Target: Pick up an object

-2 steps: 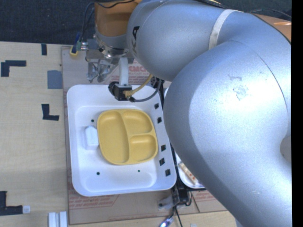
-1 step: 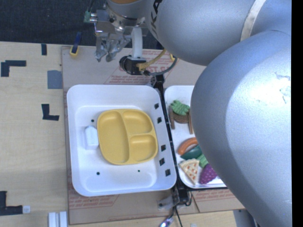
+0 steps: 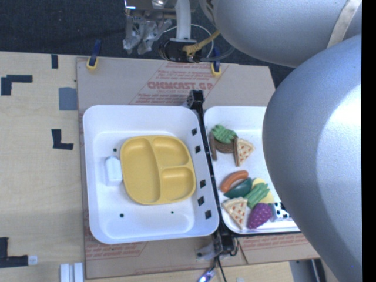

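My gripper (image 3: 139,39) hangs high at the top of the camera view, beyond the far edge of the bench and well away from both bins, with nothing visible in it. The right bin (image 3: 235,111) holds toy food: a green leafy piece (image 3: 224,135), a sandwich wedge (image 3: 244,150), a red sausage (image 3: 233,179), a dark green vegetable (image 3: 239,188), a second wedge (image 3: 237,209) and purple grapes (image 3: 260,215). My grey arm covers the right part of that bin.
The left bin (image 3: 94,157) holds a yellow divided plate (image 3: 157,169) and a small white block (image 3: 113,170) at its left. A black clip strip (image 3: 202,157) runs between the bins. Both bins rest on a brown board (image 3: 170,87).
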Robot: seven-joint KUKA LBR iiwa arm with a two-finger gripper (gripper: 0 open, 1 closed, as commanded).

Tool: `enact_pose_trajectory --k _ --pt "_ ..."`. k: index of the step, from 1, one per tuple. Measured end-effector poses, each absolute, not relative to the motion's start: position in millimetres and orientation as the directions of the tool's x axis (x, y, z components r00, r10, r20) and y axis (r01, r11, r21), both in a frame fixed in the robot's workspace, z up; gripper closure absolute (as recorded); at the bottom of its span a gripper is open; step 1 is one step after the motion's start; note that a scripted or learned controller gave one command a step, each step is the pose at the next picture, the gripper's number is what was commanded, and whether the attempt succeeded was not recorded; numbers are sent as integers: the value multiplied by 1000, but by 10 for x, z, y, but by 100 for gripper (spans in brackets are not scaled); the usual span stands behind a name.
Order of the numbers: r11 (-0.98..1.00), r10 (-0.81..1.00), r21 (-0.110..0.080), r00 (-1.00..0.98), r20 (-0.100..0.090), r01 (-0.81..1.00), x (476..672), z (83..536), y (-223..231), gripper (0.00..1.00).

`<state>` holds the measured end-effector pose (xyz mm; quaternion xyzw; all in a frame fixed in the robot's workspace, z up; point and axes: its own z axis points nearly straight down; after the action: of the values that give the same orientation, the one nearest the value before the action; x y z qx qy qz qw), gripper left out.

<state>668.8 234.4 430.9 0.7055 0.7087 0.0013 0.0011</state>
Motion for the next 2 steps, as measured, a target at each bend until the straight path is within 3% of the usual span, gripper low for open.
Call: enact_pose_trajectory --k 1,2 --pt "2 1000 -18 -2 -7 1000 6665 3090 2330 100" --pt "4 1000 3 -4 0 1000 6689 4047 2342 100"
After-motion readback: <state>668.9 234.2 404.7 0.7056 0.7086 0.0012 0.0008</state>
